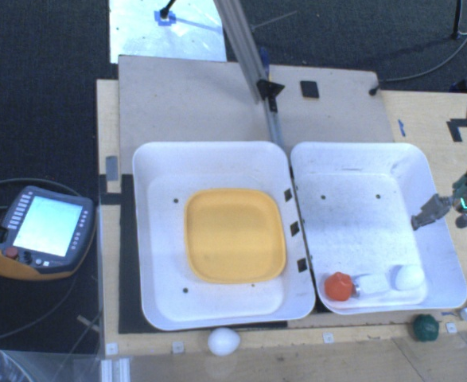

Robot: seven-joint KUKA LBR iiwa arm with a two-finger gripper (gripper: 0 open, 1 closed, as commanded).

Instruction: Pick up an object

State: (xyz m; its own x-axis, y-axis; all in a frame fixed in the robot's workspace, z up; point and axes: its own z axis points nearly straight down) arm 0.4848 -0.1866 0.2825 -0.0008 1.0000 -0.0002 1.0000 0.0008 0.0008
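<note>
Gripper point(429, 212) position is above the right bin's point(360, 173) right wall with nothing held, its opening too small to judge, so approach calls for travel toward the near wall, where the orange ball point(338, 286), white cylinder point(370, 284) and white ball point(409, 277) crowd together, then vertical descent.
</note>
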